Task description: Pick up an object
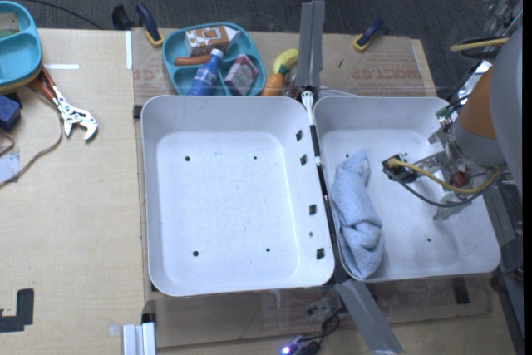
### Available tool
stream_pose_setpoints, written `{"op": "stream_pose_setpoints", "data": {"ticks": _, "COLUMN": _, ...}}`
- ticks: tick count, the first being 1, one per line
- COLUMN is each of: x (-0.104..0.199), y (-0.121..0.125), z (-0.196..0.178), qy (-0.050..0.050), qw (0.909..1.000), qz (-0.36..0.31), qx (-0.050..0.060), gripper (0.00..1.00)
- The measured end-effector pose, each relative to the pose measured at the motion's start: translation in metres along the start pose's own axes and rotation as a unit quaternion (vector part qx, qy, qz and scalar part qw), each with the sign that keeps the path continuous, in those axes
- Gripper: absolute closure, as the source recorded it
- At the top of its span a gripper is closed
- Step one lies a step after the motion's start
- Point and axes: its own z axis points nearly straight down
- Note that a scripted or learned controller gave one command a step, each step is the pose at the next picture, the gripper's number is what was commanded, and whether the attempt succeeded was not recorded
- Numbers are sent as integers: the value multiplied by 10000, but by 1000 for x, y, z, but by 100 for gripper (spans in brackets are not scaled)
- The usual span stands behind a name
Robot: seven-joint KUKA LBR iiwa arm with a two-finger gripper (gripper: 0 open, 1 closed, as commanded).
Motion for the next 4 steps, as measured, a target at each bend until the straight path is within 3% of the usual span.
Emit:
{"op": "stream_pose_setpoints", "data": {"ticks": 1, "x": -13, "y": 41, "z": -74, "qy": 0, "qw": 9996, "qz": -283, "qx": -6, "gripper": 0}}
{"op": "stream_pose_setpoints", "data": {"ticks": 2, "x": -57, "y": 31, "z": -93, "qy": -7, "qw": 10000, "qz": 30, "qx": 4, "gripper": 0}}
{"op": "stream_pose_setpoints", "data": {"ticks": 3, "x": -86, "y": 25, "z": -38, "qy": -12, "qw": 10000, "qz": 32, "qx": 10, "gripper": 0}}
{"op": "stream_pose_setpoints", "data": {"ticks": 4, "x": -68, "y": 29, "z": -90, "qy": -1, "qw": 10000, "qz": 12, "qx": -4, "gripper": 0}}
